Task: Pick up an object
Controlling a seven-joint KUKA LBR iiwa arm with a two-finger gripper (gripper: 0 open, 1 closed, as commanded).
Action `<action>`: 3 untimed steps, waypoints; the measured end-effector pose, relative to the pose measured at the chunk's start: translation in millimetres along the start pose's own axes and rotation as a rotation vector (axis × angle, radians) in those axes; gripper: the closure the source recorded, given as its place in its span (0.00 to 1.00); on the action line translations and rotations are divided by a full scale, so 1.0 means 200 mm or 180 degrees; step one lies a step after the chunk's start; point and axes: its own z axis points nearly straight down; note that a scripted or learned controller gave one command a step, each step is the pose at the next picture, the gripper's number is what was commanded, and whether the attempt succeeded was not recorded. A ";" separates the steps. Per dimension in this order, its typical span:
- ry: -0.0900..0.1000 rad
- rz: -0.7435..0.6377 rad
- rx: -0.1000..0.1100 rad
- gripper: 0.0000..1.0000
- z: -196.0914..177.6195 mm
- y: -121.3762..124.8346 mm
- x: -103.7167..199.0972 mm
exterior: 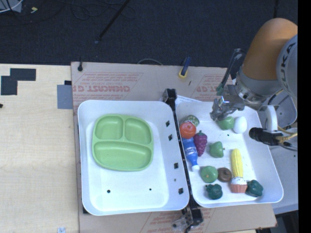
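Way off to the left of the jaws sits the green divided plate (122, 142) in the left bin (97, 198). Closer in, the tomato (187, 129), purple grapes (200, 141) and blue tube (190, 152) are down-left of them. The gripper (222, 111) hangs right over a small green fruit (226, 124), white egg (240, 124) just to its right. Honestly can't tell if the jaws are apart or closed. Corn (237, 163) lies well below.

Even, bright overhead light; the white bins (131, 198) glare mildly. Shadows are soft and short. Focus is slightly soft throughout, and 12 o'clock is dark.
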 end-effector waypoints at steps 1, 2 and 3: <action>0.0000 -0.0002 0.0004 1.00 0.07 0.01 0.26; -0.0002 -0.0004 -0.0005 1.00 0.01 0.03 0.54; -0.0006 0.0007 0.0005 1.00 0.09 0.01 0.68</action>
